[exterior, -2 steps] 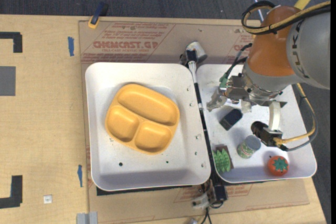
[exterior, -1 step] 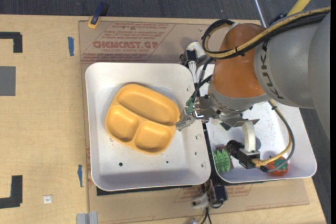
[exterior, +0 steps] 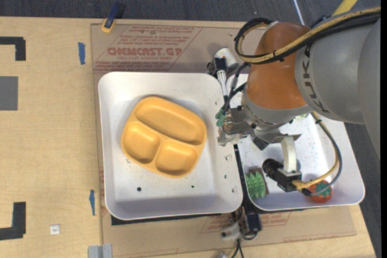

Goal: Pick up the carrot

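Camera view, from the left: the tan bench (exterior: 42,148) carries black tape marks (exterior: 17,48) along its left edge and short strips of blue tape (exterior: 81,52) nearer the bins. A small blue and yellow clip (exterior: 112,16) lies at the far edge of a cardboard sheet (exterior: 145,48) with red printing, which sits under both bins.

The left bin (exterior: 115,181) holds one thing, a yellow plate (exterior: 163,136) with three compartments (one long, two smaller). It sits a little toward the far side of the bin's middle, clear of all four walls.

At the wall where the two bins meet, the gripper (exterior: 245,130) hangs low over the left part of the right bin (exterior: 347,181). The wrist above it hides its working end, so I cannot tell whether it is apart or together, and nothing can be seen held in it.

Just nearer the camera than the gripper, a small green bumpy thing (exterior: 256,183) lies in the right bin's front left corner, close to the dividing wall.

Further right, the carrot (exterior: 320,192) lies on the floor of the right bin, close to its front wall and toward the front right corner. It shows as an orange-red body with a bit of green, and a yellow cable crosses in front of part of it. It is apart from the gripper.

The arm (exterior: 341,69), grey with its orange band (exterior: 275,72), covers most of the right bin's far half.
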